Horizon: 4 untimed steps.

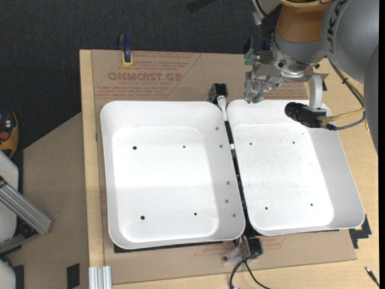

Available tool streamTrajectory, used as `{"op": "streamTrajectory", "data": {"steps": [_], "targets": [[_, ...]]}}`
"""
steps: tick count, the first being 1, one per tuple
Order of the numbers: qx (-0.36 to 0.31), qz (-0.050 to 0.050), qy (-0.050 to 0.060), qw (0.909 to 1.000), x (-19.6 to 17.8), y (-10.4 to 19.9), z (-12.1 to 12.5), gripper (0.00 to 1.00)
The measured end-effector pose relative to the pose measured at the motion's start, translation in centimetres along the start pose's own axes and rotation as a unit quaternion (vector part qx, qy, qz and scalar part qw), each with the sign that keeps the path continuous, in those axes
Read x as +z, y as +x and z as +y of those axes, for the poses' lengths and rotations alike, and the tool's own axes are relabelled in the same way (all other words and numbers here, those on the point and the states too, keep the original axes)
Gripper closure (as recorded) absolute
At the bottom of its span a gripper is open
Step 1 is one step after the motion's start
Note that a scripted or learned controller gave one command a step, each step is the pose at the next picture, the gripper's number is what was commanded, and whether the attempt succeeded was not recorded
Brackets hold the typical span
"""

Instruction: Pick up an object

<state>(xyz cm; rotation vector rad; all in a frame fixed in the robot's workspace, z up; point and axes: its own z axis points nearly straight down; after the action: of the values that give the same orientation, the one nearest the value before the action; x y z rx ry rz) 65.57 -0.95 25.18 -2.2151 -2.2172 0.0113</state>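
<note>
Object: I cannot tell where it is, nor whether any is held. The gripper [258, 93] hangs at the far left corner of the right bin [344, 188] (by the seam with the left bin [113, 161]); clenched or released, I cannot tell.

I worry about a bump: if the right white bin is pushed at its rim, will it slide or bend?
The right white bin looks thin and shallow, so probably light and slightly bendable at the rim. Black clips at the seam seem to pin it, so it likely resists sliding.
</note>
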Motion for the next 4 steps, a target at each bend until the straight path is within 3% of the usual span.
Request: {"op": "streamTrajectory", "data": {"steps": [1, 2, 3, 4], "targets": [[-0.002, 0.000, -0.011, 0.9999, -9.6, 2.9, 0.5, 1.00], [-0.005, 0.002, -0.003, 1.0000, -4.1, 15.7, 0.9, 1.00], [-0.002, 0.000, -0.002, 1.0000, 1.3, 20.8, 1.0, 1.00], [0.001, 0.001, -0.009, 1.0000, -6.2, 19.4, 1.1, 1.00]]}}
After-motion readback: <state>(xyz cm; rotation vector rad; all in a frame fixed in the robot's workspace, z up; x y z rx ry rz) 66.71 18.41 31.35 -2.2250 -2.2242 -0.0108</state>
